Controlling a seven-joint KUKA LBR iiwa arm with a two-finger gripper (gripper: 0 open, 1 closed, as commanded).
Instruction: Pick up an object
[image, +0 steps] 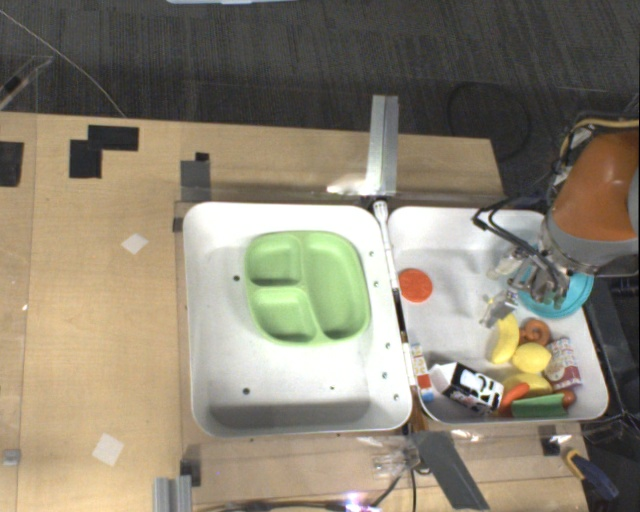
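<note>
Yellow plastic banana (503, 340) still lies in my right white bin (450, 250); two-finger gripper (527, 285) hovers above it, grip state unclear. Nothing lifted yet.

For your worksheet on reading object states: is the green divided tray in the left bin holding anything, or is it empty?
Empty. The green divided tray lies flat in the left bin, and all three compartments show only bare green plastic.

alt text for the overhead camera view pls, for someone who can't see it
A grey and orange robot arm reaches in from the right, its hand low over the right white bin, just above a pile of toy food in that bin's near right corner. An orange disc lies by that bin's left wall, and the left white bin holds a green divided tray.
</note>
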